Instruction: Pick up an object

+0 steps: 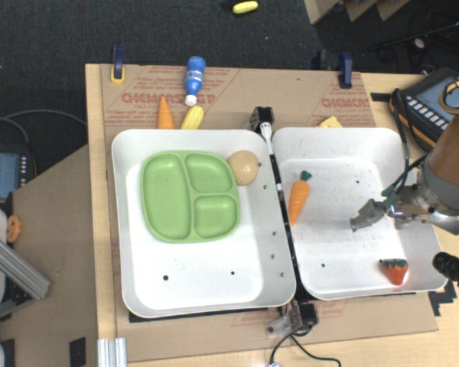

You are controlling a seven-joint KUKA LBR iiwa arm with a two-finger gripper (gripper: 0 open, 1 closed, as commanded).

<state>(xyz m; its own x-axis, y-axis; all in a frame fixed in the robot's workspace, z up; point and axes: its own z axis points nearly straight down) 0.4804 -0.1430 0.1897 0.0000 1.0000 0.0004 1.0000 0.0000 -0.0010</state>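
Dark carpet is surrounding a cardboard-topped desk that is carrying two white bins side by side.

Reaching in from the right, the grey arm is hanging its pincer over the right bin; whether it is spread wide or narrow I cannot tell, and nothing is showing between its tips. A carrot is lying at that bin's left side, near the dividing rim, and a strawberry is sitting near its front right corner, both apart from the pincer. The left bin is holding a green divided plate, with a beige ball touching the plate's upper right edge.
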